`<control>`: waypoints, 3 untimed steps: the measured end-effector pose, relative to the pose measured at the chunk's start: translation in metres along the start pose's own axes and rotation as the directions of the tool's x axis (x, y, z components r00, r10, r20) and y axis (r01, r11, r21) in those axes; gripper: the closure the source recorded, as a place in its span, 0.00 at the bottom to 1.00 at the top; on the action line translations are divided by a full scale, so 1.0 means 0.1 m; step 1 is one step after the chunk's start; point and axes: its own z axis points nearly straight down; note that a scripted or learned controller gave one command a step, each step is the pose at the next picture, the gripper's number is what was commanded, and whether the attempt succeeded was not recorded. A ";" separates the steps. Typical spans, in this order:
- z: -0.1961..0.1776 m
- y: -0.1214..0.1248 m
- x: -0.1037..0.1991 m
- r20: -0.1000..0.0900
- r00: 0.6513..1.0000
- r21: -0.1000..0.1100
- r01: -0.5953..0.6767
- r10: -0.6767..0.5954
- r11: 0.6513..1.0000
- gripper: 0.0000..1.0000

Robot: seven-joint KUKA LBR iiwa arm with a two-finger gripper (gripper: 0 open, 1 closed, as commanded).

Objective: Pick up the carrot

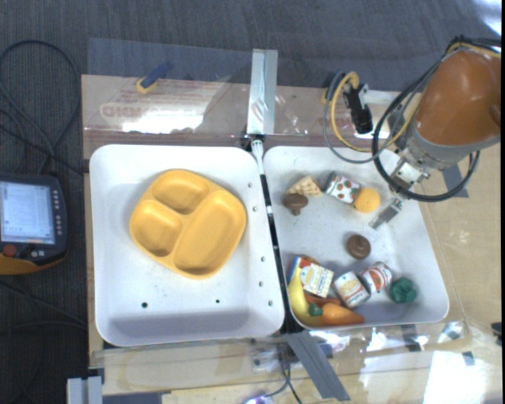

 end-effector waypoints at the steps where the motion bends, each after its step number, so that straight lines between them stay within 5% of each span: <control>1: 0.49 0.06 0.03 -0.003 0.935 0.000 0.354 -0.354 0.935 0.00; 2: -0.48 -0.18 0.40 -0.007 0.850 -0.001 0.526 -0.526 0.850 0.00; 3: -0.16 0.28 -0.06 0.004 0.852 0.000 0.524 -0.524 0.852 0.00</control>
